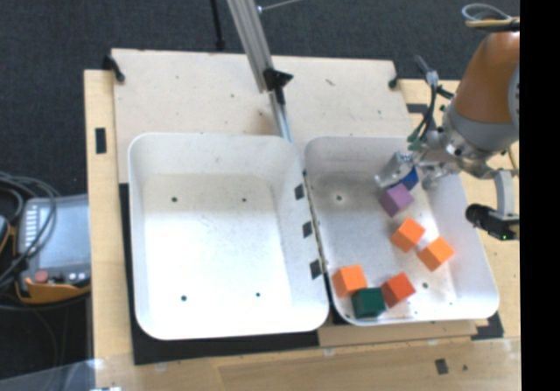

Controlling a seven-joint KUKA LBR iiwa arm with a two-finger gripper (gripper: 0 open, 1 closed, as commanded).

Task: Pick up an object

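My gripper (401, 172) hangs over the upper right part of the right bin (346, 153), under the grey wrist and orange band. A small blue block (409, 178) peeks out right at the gripper's tip, partly hidden by it. A purple block (396, 198) lies just below it on the bin floor. Further down lie two orange blocks (408, 234) (436, 252). Along the bin's front edge sit another orange block (351, 279), a dark green block (369, 302) and a red-orange block (399, 288).
The left bin (219, 232) stands beside the right one, sharing a middle wall with black clips. A slanted aluminium camera post (254, 31) rises from the bench behind the bins. A black fitting (490, 219) sticks out at the right rim.
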